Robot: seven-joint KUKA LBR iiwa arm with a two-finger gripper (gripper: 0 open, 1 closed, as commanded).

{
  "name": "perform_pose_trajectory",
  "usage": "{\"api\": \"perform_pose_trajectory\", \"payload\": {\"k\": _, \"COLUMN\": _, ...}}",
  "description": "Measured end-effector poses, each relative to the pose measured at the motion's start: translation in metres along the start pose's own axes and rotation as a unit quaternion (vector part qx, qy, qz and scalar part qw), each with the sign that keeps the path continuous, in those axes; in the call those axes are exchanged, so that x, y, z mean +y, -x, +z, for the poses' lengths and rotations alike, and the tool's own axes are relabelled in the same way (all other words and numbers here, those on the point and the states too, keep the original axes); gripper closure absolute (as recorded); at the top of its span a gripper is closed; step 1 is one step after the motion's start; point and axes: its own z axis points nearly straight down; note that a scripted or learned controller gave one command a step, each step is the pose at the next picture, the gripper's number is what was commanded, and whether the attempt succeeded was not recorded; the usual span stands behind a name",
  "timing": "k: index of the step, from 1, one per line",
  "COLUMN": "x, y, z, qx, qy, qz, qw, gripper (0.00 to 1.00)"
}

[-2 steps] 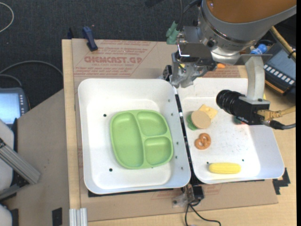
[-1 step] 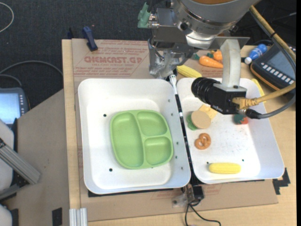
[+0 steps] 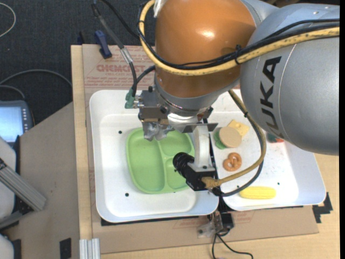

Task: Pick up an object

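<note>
My gripper (image 3: pixel 161 127): over the green tray (image 3: pixel 153 163), left bin (image 3: pixel 102 144); grip state, I cannot tell.
Advice: perhaps lower slowly onto the tray's far rim.

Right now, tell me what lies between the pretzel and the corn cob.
Bare white bin floor. In the camera view nothing sits between the pretzel and the corn cob.

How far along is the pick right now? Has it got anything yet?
Done: the arm is down over the left bin, with the gripper at the far edge of the green divided tray. In hand: nothing shows as held. Left: a grasp and a lift. The pretzel, the corn cob and the tan round piece lie in the right bin.
</note>
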Motion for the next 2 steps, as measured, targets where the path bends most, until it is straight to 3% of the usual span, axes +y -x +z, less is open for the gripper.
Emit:
{"api": "perform_pose_trajectory", "payload": {"k": 1, "x": 0.056, "y": 0.057, "z": 0.102, "qx": 0.001, "qy": 0.004, "qz": 0.004, "qw": 1.0, "gripper": 1.0}}
{"api": "perform_pose_trajectory", "payload": {"k": 2, "x": 0.026, "y": 0.066, "z": 0.101, "qx": 0.004, "qy": 0.006, "qz": 0.001, "qw": 1.0, "gripper": 1.0}}
